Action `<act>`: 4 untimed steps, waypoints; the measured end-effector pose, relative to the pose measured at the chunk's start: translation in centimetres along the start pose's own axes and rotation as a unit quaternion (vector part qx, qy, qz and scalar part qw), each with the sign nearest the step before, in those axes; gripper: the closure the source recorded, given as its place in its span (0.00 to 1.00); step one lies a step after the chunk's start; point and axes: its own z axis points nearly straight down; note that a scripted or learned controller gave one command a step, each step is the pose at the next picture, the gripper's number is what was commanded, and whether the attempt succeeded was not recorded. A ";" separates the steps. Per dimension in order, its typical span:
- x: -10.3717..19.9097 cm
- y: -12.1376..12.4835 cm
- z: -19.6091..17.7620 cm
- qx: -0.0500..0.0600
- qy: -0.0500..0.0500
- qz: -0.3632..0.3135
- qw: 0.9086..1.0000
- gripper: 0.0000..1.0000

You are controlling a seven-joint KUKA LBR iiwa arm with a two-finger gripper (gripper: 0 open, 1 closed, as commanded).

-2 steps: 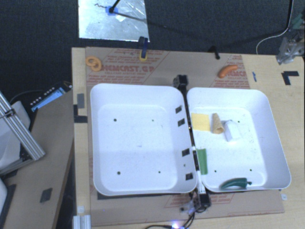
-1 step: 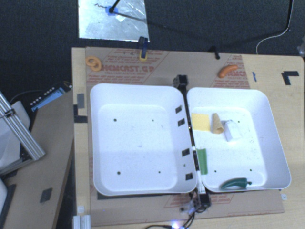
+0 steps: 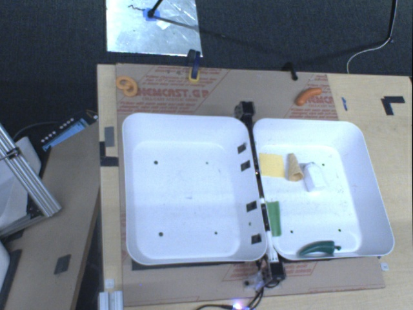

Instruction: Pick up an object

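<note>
The right bin (image 3: 368,173) holds several small objects. A flat yellow square (image 3: 271,165) lies near its left wall, with a tan cone-shaped piece (image 3: 294,167) beside it and a small white block (image 3: 314,175) to the right of that. A green rectangular strip (image 3: 273,217) lies along the left wall lower down. A dark green curved item (image 3: 318,248) rests against the bin's front wall.
The left bin (image 3: 139,134) sits beside the right one, joined by black clips (image 3: 246,166) along the shared edge. On the bench behind the bins lie an orange ring (image 3: 127,86), a yellow clamp (image 3: 193,66) and an orange sausage-shaped toy (image 3: 308,96).
</note>
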 end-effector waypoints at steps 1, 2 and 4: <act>1.6 -2.2 0.0 -0.001 0.000 -0.002 1.000 1.00; 2.9 -2.1 0.0 -0.001 0.000 -0.002 1.000 1.00; 5.8 -2.1 0.0 -0.001 0.000 -0.002 1.000 1.00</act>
